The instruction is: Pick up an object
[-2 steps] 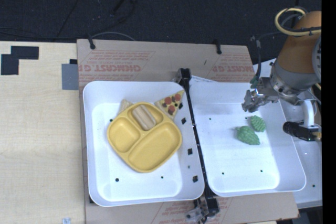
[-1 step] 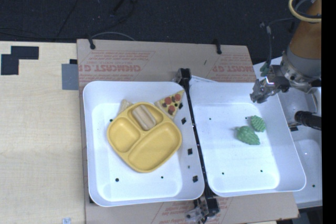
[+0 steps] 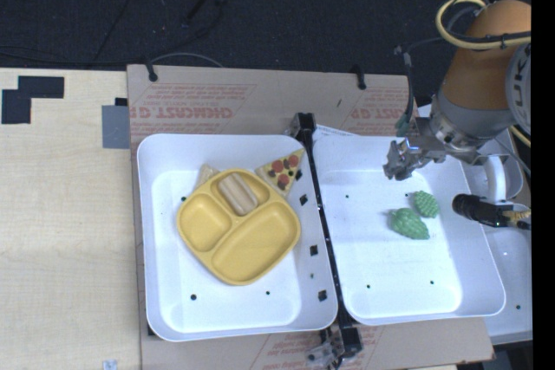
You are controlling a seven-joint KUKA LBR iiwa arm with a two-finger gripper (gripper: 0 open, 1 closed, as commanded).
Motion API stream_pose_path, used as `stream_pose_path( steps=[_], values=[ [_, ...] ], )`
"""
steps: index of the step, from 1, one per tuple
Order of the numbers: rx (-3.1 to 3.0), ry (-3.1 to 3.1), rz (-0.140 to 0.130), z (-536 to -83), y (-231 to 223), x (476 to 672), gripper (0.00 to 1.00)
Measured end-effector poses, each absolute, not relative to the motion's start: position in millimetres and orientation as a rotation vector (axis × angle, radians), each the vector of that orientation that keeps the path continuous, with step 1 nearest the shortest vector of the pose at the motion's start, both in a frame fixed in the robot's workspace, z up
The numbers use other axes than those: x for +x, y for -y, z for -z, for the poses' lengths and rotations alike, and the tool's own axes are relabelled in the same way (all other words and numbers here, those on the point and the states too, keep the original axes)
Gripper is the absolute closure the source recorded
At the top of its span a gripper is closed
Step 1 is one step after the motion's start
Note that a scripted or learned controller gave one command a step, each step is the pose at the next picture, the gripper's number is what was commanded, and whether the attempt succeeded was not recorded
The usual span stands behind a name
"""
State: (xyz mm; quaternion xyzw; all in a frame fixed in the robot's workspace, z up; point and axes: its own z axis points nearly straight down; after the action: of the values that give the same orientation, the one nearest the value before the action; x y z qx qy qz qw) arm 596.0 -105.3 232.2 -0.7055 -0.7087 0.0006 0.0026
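The gripper (image 3: 399, 166) hangs over the upper part of the right bin (image 3: 373, 273), and I cannot tell if its two fingers are apart or together, because they look like one dark grey block from this angle; nothing shows between them and they seem to touch nothing. I judge that the task is at the approach step: no object is picked yet, and the tool is above the bin floor and not on any object. The nearest things to the fingers are two green objects: a small bumpy one (image 3: 425, 203) just below and to the right of them, and a bigger green one (image 3: 409, 223) a little lower, almost touching the first. They lie on the white floor of the same bin, near the fingers but apart from them. The next move, in my opinion, calls for a short shift toward one green piece, then going down with the fingers on both sides of it; since the two pieces lie so close, the fingers could push one away. Far to the left of the fingers, in the left bin (image 3: 165, 273), there is a yellow divided plate (image 3: 260, 243) with a beige piece (image 3: 237, 191) in it, and a pizza slice (image 3: 284, 171) beside its upper edge.
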Motion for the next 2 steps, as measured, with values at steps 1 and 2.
stream_pose_path(
  steps=[1,2],
  values=[
    [-2.213,2.224,-0.001,-229,53,601.3,1.0],
    [-2.212,2.224,-0.002,-234,-8,591.6,1.0]
  ],
)
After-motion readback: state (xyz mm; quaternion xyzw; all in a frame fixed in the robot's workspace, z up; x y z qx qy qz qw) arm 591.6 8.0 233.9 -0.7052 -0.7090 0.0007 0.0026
